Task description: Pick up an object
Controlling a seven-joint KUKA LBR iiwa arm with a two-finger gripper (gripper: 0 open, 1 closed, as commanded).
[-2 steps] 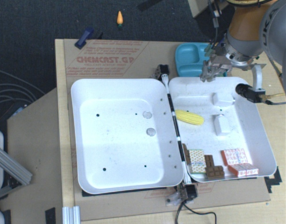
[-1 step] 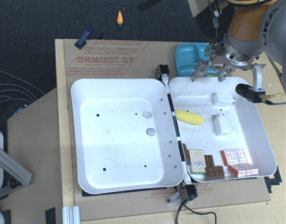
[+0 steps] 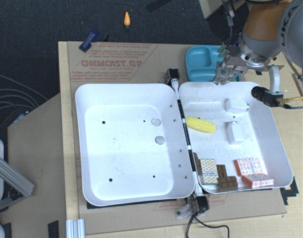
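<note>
My gripper (image 3: 226, 76) hangs over the back rim of the right bin (image 3: 281, 150), next to a blue dish (image 3: 202, 62), and nothing shows in it. In the right bin lie a yellow corn cob (image 3: 201, 125) near the left wall, a white block (image 3: 236, 105) just below the gripper, and a second white block (image 3: 234, 132) in the middle. Along the front wall sit a small patterned box (image 3: 208, 171), a brown chocolate-like piece (image 3: 226, 178) and two red and white boxes (image 3: 253, 173).
The left bin (image 3: 83, 100) shows two small round marks (image 3: 157, 131) on its floor. The blue dish stands on the bench behind the right bin. A blue item (image 3: 88, 40) and an orange item (image 3: 126, 19) lie beyond the bench's back edge.
</note>
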